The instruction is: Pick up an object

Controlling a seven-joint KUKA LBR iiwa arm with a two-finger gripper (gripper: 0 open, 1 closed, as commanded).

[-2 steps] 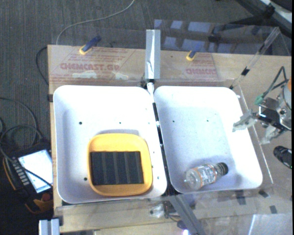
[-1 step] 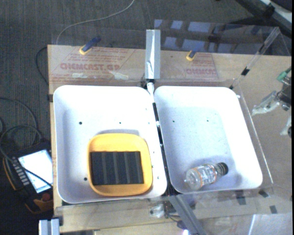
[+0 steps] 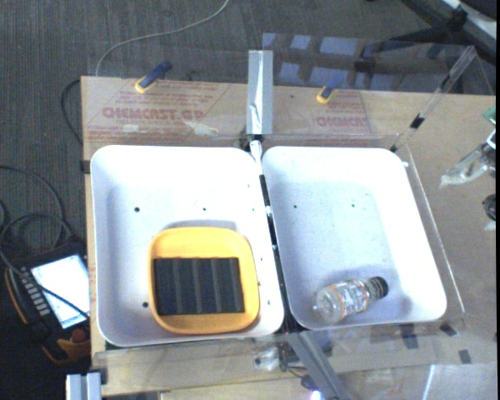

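Note:
A yellow, rounded-square object [image 3: 205, 281] with a dark ribbed centre lies flat in the left white bin [image 3: 125, 182], near its front wall. A small clear plastic bottle [image 3: 350, 297] with a dark cap lies on its side in the right white bin [image 3: 350, 190]. It rests at the front, cap pointing right.
The bins meet at a central divider [image 3: 267, 215] on a brown board [image 3: 183, 111] that carries two yellow-and-blue clamps [image 3: 152, 76]. Clear plastic panels [image 3: 437, 98] stand behind and to the right of the right bin. A handheld screen device [image 3: 54, 286] and cables lie on the floor at left.

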